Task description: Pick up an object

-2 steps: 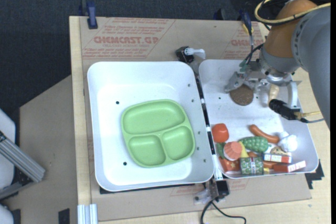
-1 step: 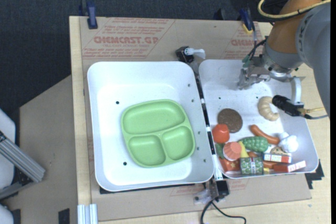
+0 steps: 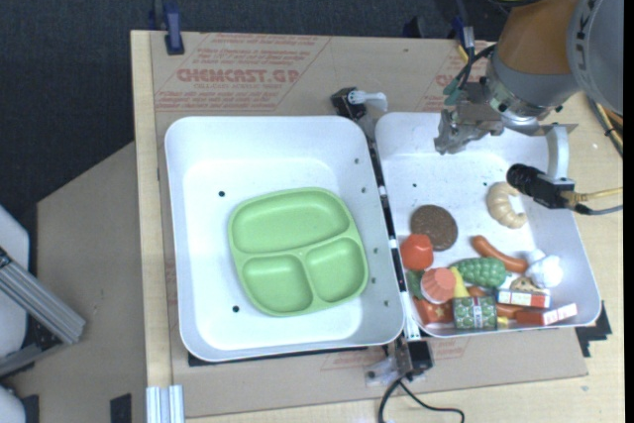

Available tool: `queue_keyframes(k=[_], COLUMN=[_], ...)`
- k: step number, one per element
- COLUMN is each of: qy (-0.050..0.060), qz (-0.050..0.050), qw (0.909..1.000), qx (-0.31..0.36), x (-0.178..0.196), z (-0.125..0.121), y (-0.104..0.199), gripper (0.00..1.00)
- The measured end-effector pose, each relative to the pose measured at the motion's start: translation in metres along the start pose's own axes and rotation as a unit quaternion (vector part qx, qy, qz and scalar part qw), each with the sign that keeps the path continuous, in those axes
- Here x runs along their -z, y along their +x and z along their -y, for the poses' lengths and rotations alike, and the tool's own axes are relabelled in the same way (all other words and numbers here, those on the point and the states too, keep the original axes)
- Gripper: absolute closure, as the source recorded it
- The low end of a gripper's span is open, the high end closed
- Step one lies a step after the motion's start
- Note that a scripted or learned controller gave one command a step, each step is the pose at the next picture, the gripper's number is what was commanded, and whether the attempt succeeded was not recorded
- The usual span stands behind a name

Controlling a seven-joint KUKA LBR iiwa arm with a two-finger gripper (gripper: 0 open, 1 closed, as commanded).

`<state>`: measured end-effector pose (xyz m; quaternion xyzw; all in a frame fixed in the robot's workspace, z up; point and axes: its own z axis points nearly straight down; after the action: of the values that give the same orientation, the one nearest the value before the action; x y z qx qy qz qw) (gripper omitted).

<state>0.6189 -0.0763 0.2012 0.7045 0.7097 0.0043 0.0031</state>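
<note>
I saw the end effector (image 3: pixel 458 136) poised over the far left of the right bin (image 3: pixel 584 264), and I could not tell how far it was open. The toy food (image 3: pixel 474 284) lay heaped in that bin's near part, the brown patty (image 3: pixel 435 224) apart from the end effector. The green divided plate (image 3: pixel 296 251) sat in the left bin (image 3: pixel 193 213).
</note>
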Motion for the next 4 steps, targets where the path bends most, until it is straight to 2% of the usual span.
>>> queue_keyframes(k=[1,2,3,4], qy=[0.005,0.008,0.009,0.003], qz=[0.001,0.0,0.0,0.002], qw=[1.0,1.0,0.9999,1.0], qx=[-0.003,-0.005,-0.006,-0.003], x=[-0.008,-0.122,-0.116,-0.116], z=[0.002,0.029,0.089,0.045], y=[-0.005,-0.015,-0.027,-0.039], gripper=[0.0,0.0,0.0,0.0])
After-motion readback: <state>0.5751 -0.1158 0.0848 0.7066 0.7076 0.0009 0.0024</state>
